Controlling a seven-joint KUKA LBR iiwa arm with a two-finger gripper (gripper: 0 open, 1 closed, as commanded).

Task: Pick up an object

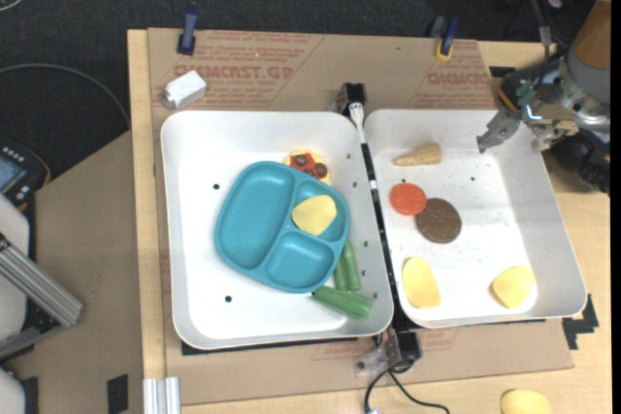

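Pale tan cone, likely light rigid plastic, lies on its side near the right bin's back edge; best pinched across its thicker middle. The gripper hangs just right of it at the bin's back edge, fingers indistinct, so I cannot tell their state. Orange disc and brown disc touch nearby; nothing blocks the cone.
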